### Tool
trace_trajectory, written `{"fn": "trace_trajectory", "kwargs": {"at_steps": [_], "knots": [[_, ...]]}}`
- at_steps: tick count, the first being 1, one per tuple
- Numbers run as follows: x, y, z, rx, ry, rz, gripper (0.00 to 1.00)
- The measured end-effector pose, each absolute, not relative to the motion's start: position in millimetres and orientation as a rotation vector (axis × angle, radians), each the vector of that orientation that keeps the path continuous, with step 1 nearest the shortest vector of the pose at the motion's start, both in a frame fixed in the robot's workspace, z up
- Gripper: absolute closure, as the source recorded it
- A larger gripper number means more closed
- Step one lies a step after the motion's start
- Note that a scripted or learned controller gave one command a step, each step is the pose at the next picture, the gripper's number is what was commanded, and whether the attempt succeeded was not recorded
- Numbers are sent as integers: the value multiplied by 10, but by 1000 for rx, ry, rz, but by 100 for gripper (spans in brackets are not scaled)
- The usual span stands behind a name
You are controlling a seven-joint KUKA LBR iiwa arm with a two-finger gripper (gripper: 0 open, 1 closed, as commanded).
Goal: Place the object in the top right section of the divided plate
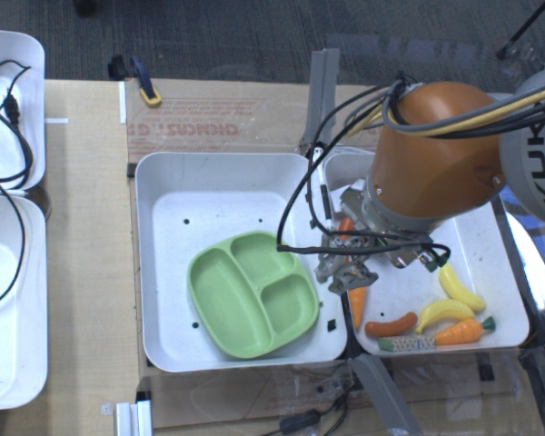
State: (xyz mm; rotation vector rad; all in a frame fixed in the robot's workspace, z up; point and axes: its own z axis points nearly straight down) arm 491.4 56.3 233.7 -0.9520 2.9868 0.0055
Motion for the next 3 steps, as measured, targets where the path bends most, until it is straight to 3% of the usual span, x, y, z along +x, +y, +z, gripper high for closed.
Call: {"fn": "trace_trajectory", "kwargs": {"at_steps": [2,3], "knots": [[4941,565,2518,-932,2987,8,100],[4906,-11,2286,-756,3048,1,100]]}}
